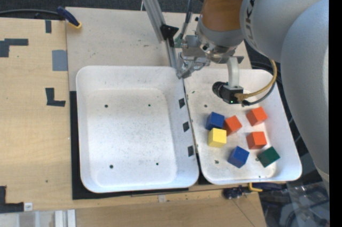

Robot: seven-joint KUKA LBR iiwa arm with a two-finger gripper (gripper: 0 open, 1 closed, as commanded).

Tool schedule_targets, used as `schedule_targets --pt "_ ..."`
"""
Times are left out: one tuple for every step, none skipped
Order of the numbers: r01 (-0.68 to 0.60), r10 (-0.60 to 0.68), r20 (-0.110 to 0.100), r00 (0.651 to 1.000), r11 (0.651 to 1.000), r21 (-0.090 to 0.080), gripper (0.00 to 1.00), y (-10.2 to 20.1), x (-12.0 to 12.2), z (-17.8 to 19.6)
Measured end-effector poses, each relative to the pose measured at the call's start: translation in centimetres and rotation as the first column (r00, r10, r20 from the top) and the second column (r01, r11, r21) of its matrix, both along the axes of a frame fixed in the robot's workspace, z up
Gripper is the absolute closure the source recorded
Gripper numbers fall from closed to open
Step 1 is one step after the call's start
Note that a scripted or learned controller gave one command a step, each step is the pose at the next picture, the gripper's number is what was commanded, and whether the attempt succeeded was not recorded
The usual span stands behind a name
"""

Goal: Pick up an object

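Observation:
The right bin (283, 167) holds several small cubes: a blue cube (216, 119), a yellow cube (217, 137), an orange cube (233, 124), two more orange cubes (257, 115) (257, 139), a second blue cube (239, 156) and a green cube (269, 156). My gripper (185, 68) hangs under the orange band at the far end of the rims between the two bins. It is well apart from the cubes, which lie nearer the camera and to the right. Nothing is seen held in it.
The left bin (85, 114) lies beside the right one. A slanted metal rod (150, 1) crosses behind the gripper. A black part with a cable (227, 92) hangs over the right bin's far side. A blue and yellow tool (69, 16) lies on the bench top left.

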State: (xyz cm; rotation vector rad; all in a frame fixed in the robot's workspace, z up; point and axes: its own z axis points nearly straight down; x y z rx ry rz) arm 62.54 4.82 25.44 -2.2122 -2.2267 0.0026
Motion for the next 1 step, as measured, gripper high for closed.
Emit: schedule_targets --pt "0.000 0.000 0.000 1.000 1.000 0.000 1.00 5.23 -1.45 -0.97"
